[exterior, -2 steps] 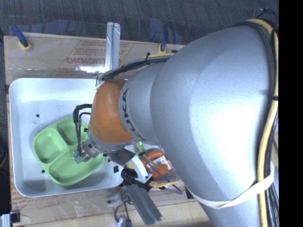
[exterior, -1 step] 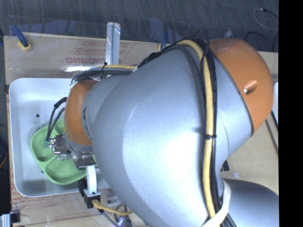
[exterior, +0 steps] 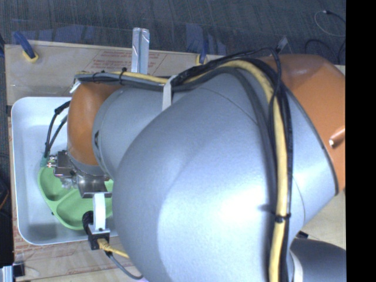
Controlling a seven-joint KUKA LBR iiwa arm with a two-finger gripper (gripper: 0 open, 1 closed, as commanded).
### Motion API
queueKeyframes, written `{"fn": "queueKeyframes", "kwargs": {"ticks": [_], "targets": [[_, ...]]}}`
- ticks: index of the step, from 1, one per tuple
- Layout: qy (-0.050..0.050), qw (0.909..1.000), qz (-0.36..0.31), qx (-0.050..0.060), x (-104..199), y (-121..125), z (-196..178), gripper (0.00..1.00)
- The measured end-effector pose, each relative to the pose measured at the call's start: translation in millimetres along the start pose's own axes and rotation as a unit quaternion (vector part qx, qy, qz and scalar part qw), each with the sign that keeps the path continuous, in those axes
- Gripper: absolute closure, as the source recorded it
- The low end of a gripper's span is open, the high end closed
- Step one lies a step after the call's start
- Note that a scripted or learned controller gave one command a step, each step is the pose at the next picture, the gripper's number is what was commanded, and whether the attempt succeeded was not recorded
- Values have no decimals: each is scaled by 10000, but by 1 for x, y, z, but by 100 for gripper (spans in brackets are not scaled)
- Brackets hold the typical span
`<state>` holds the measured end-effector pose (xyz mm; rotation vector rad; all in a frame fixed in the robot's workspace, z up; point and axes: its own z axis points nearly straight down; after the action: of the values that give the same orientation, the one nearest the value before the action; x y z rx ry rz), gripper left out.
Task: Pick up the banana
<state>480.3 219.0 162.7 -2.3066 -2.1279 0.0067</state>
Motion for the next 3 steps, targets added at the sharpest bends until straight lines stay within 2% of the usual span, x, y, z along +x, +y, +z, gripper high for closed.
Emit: {"fn": "queueKeyframes", "kwargs": {"ticks": [1,2,3], "targets": [[-1,10000,-1,6,0,0,0,0],[24,9991,416,-43,-68,3,70,0],[7,9818,1901,-2,-68,1,-2,0]]}}
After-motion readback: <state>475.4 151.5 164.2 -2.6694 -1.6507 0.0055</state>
